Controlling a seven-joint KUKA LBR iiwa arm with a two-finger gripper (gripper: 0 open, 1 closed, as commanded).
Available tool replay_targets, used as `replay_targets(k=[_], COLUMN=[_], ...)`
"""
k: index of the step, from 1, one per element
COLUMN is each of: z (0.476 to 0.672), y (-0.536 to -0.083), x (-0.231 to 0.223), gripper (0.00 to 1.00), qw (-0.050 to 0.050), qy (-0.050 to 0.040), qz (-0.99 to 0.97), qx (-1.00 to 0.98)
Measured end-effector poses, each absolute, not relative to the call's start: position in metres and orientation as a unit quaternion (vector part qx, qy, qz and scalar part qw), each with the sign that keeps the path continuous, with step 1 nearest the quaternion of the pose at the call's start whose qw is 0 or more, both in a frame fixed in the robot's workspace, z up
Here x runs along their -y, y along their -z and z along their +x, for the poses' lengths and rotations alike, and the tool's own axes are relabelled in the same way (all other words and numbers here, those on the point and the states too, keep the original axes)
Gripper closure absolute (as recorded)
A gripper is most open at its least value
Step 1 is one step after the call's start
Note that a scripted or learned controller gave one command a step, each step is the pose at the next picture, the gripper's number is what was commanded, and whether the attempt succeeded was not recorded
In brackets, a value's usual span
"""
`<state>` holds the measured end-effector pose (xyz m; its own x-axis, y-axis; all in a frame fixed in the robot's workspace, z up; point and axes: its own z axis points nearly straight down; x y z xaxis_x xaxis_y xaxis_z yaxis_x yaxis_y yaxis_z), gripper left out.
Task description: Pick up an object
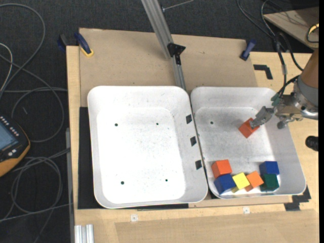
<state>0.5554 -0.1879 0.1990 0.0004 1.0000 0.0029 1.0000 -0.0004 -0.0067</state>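
Two bins side by side; blocks [244, 177] clustered in right bin [283, 140] near corner, lone block [247, 129] behind.

right bin [283, 151] — blocks [245, 178] crowd near edge | far half open

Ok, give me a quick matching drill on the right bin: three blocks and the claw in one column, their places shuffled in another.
Things:
1. red block
2. yellow block
3. green block
4. claw

Places:
A. lower-right corner of the right bin in the camera view
B. above the bin's right side, reaching in from the right
C. apart from the other blocks, mid-bin, right at the claw's tip
D. between a blue block and an orange block

Pairs: 1-C, 2-D, 3-A, 4-B
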Motion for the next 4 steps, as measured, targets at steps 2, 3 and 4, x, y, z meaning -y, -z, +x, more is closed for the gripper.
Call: replay_targets(k=[2,3,4], z=[0.557,0.559,0.558], y=[-0.103,-0.117,-0.169], x=[0.182,0.183,0.173], gripper=[0.0,1.0,1.0], qw=[0.003,-0.001,-0.003], qy=[-0.0013,0.0012,0.0016], qz=[-0.707,-0.707,-0.706], qx=[0.707,0.707,0.708])
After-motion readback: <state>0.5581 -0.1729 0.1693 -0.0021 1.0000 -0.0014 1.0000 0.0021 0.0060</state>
